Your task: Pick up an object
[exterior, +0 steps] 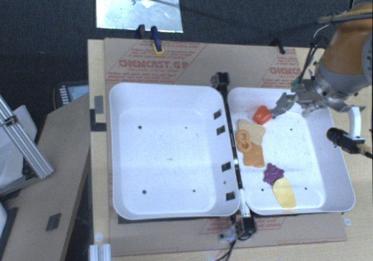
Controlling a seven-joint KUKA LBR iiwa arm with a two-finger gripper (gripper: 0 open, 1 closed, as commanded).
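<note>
Currently the grey KUKA arm with the orange band (349,44) reaches in from the right and is bent down over the far part of the right shallow white plastic bin (326,196), its wrist tilted so the two-finger metal gripper (284,104) points leftward and down toward the bin floor. The gripper tips sit just beside a small red-orange chunky object (262,115), which lies immediately to the gripper's left and slightly nearer the camera; whether tip and object touch cannot be told from this angle. Finger spacing is not resolvable at this resolution, and nothing is seen clamped between them. Below the gripper, toward the camera, lie a pale tan flat bread-like piece (250,130), an orange ring-shaped piece (243,141) resting against it, and a larger tan-orange flat slab (253,155) touching both. Farther from the gripper, near the close end of the same bin, sit a purple knobbly object (273,173) and a pale yellow oval object (284,193), just beside one another. Well to the gripper's left, across the central black-clipped divider (229,137), is the left shallow white plastic bin (116,137). Both bins rest on a printed cardboard sheet (175,59).
</note>
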